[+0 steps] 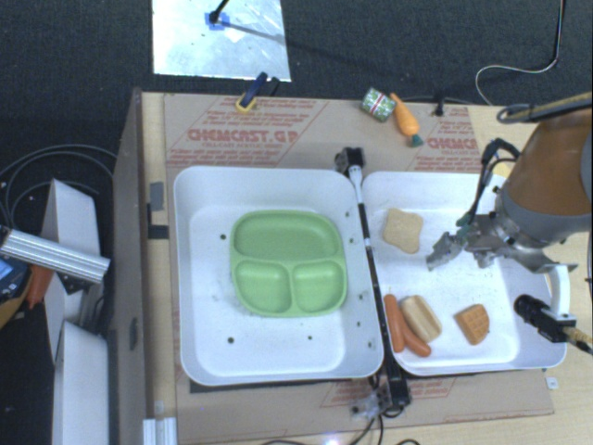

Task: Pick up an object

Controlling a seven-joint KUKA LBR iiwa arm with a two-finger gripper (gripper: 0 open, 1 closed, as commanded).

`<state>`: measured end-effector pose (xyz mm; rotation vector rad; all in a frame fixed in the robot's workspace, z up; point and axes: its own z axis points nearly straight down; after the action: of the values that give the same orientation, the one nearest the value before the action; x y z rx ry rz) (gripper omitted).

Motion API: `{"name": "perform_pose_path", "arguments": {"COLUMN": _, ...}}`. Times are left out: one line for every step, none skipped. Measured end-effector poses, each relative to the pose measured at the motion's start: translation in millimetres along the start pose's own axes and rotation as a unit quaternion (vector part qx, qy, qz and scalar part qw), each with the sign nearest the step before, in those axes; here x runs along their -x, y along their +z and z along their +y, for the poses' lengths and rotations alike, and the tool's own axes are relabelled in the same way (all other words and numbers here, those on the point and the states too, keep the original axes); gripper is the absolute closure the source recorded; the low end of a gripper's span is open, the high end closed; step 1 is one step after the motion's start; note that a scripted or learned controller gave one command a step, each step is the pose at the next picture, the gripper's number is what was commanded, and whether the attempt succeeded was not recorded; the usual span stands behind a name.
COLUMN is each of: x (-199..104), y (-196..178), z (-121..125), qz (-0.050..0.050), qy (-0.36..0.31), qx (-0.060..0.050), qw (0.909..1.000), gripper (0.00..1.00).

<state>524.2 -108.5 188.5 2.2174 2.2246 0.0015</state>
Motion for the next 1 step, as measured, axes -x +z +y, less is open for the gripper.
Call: {"name": "perform_pose_path", "arguments": {"x": 56.6, "y": 104.0, "z": -34.0, "qz": -0.001, "qy": 0.001, "qx": 0.000, "qw": 1.0000, "gripper": 0.00}}
